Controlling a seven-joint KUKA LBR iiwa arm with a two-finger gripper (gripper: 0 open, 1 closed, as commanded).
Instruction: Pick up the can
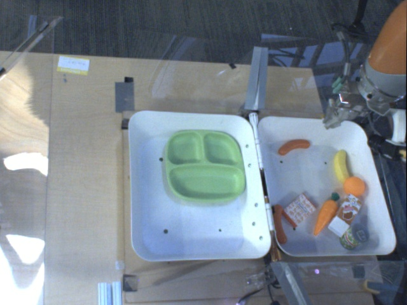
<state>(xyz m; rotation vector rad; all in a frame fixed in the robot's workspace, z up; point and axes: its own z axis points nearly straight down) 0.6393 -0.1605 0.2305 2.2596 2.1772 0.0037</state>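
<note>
The can [350, 224] lies in the front right corner of the right bin [305, 246]. It has a red and white label and a green end, and it rests against a carrot [325, 215] and an orange [354, 186]. The arm comes in at the top right, its orange band above a grey wrist. My gripper [334, 115] hovers over the back right rim of the right bin, well behind the can and apart from it. Nothing shows between its tips.
The right bin also holds a sausage [294, 146] at the back, a banana [341, 166], a small red and white box [299, 210] and a second sausage [279, 223] along its left wall. A green divided plate [205, 166] sits in the left bin [146, 234].
</note>
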